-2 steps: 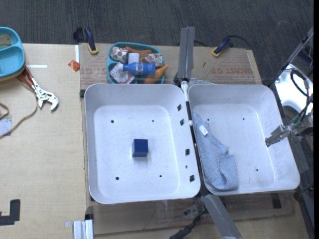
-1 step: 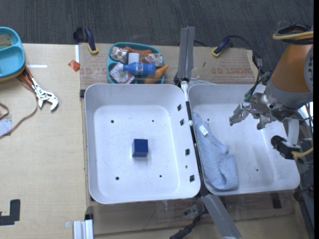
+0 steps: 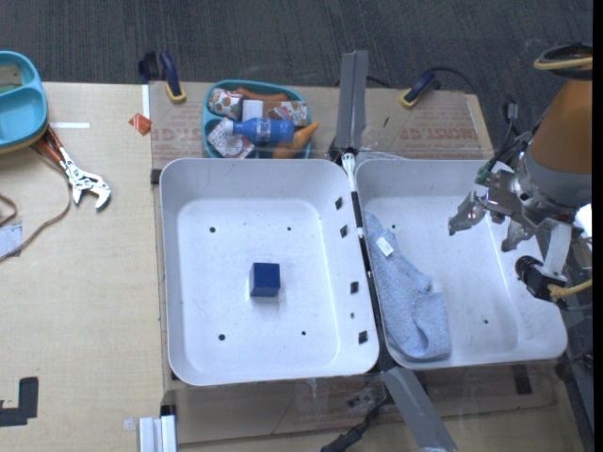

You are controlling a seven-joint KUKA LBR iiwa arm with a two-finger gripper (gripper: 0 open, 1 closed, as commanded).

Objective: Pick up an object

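The jaws (image 3: pixel 485 217) hung at the right of the frame over the right bin (image 3: pixel 499 347), whether spread I cannot tell; the cloth (image 3: pixel 410 299) lay just lower left, its length running down the bin; the block (image 3: pixel 266 280) sat farther left.

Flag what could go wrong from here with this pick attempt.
1. The limp grey cloth lies bunched against the left wall of the right white bin; a pinch there may snag only a fold, or the fingers may hit the wall.
2. The small blue cube sits alone in the left white bin, across the divider from the two-finger gripper, so reaching it means a long crossing over the rims.
3. The gripper hangs near the right bin's far right side, away from both objects.
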